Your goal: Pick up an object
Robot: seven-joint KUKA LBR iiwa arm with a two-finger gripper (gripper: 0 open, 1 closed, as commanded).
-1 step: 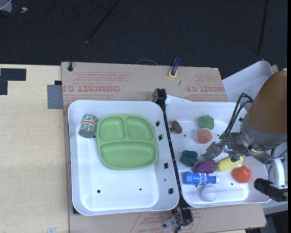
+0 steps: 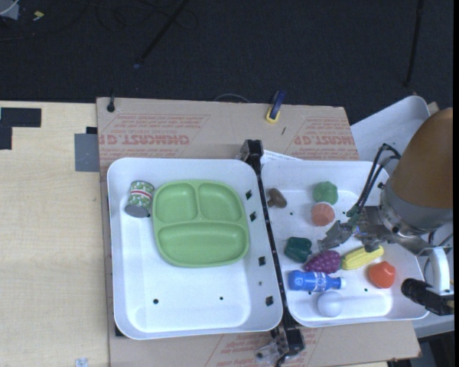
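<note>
My gripper [image 2: 347,241] hangs low over the right bin [image 2: 294,176], its dark fingers spread open with nothing between them. Just below it lie a purple bunch of grapes [image 2: 322,262] and a yellow corn cob [image 2: 362,258]. To its left a peach-coloured ball [image 2: 322,214] and a dark green piece [image 2: 297,247] rest on the bin floor. A green broccoli-like toy [image 2: 325,193] sits farther back. Along the front lie a blue bottle [image 2: 314,282], a white egg [image 2: 330,305] and an orange-red fruit [image 2: 381,274]. A brown lump [image 2: 276,198] lies near the divider.
The left bin [image 2: 183,312] holds a green divided plate [image 2: 200,223] and a small tin can [image 2: 140,197] at its back left. The arm's bulky grey and orange body [image 2: 428,174] covers the right bin's far right side. Cardboard lies under both bins.
</note>
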